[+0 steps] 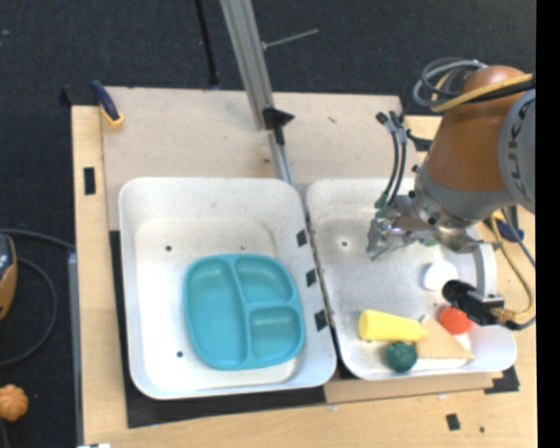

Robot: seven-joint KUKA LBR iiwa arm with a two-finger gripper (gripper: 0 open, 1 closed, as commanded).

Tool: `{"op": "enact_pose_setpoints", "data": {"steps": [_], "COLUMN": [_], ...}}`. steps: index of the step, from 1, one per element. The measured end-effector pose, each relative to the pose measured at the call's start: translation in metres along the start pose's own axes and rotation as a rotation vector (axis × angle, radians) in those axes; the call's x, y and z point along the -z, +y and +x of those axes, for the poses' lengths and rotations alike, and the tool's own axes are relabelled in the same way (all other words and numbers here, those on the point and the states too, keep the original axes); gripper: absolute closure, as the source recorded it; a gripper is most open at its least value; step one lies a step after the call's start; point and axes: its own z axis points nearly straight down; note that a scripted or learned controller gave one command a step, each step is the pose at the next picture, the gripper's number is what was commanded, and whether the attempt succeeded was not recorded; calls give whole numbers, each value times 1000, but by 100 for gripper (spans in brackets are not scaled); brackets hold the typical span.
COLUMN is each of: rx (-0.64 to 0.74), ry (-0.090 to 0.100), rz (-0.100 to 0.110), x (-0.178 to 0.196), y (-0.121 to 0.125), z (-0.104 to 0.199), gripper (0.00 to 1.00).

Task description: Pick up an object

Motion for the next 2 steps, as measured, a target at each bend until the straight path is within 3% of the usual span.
{"op": "enact_pose_setpoints", "data": {"steps": [2], "rx": [-1], "ry": [-1], "rz": [2], "x": [-18], "y": [-13], "z": [107], "gripper": [100]}}
